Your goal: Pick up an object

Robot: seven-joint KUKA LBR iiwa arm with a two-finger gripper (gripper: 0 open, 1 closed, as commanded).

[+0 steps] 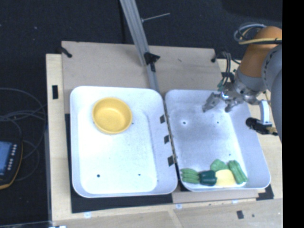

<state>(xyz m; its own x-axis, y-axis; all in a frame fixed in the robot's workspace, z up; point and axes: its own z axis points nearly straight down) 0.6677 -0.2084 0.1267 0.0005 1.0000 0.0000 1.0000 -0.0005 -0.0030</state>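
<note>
My gripper [219,105] hangs over the far right part of the right bin [199,127], its two fingers spread apart and nothing between them. A cluster of objects lies at the near edge of that bin: a green ridged piece [189,175], a dark teal block [207,177], a yellow piece [225,177], a small green lump [218,165] and a green ridged piece [237,171]. The gripper is well away from them, toward the far side. A yellow bowl [112,115] sits in the far left of the left bin [118,170].
A slanted metal pole [137,32] rises from behind the two bins. The bins meet along a central seam with small black clips [167,139]. The wooden bench [104,61] extends behind them.
</note>
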